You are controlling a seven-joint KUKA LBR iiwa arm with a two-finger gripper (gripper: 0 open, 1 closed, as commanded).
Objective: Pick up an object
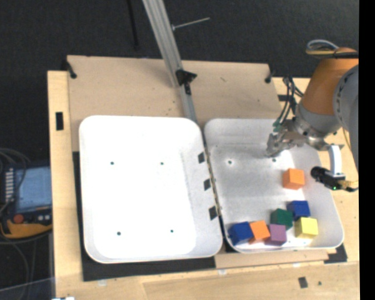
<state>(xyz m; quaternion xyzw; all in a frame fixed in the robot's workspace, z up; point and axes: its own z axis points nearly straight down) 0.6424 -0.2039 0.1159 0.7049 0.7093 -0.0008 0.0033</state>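
My gripper (275, 147) hangs over the upper middle of the right bin (237, 142), reaching in from the right on the grey arm with its orange band. An orange block (294, 178) lies a little below and to the right of it, apart from the fingers. Along the bin's lower edge sit a blue block (240, 232), a second orange block (260, 230), a purple block (278, 233), a green block (282, 217), another blue block (299, 208) and a yellow block (309, 226). Nothing shows between the fingers.
The left bin (144, 186) lies beside the right one, with black clips along their shared edge. A slanted metal pole (169, 42) rises from the back of the bench. A handheld controller (28, 195) rests off the bench at left.
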